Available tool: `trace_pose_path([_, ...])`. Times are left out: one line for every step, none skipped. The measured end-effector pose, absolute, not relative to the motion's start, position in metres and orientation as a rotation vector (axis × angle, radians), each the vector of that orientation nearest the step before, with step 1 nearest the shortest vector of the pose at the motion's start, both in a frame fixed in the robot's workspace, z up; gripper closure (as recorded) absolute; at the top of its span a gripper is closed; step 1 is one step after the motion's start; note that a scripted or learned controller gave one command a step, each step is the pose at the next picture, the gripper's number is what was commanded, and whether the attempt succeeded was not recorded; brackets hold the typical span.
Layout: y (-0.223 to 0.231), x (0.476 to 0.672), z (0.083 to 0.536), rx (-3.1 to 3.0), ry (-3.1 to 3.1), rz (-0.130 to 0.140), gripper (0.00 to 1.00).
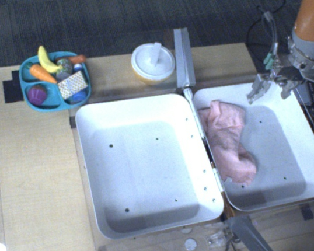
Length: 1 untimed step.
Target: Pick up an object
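Against the left wall of the right bin (302, 146) I see the pink cloth (228, 140), a soft, crumpled thing with a fuzzy, towel-like nap; it runs lengthwise along the divider, broader and paler at the far end, bunched into a rounded lump at the near end; folds and creases cross its middle. Both bins are shallow, smooth white plastic with rounded corners and a few small dark dots on their floors; the left bin (142, 162) sits just beside the right one, their rims meeting at a metal strip (182, 59) that extends back across the bench (28, 172), which is pale wood-toned. My tool (269, 87) hangs over the far right part of the right bin, its two thin metallic fingers spread well apart and nothing between them; the cloth lies to its left and nearer the camera, apart from it. Behind the tool the arm's orange band (311, 12) shows. Beyond the left bin on the bench stand a round white lidded container with a yellow rim (153, 62) and a blue compartment tray (52, 82) holding toy food, a banana and a carrot among it.
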<state>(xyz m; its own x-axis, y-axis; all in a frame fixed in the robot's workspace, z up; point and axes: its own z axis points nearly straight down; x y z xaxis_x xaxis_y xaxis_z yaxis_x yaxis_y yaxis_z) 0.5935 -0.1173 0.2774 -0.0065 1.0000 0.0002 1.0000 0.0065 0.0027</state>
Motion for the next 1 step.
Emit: trace_pose_path([-0.1154,0.6594,0.1495,2.169,2.269,0.003,0.0])
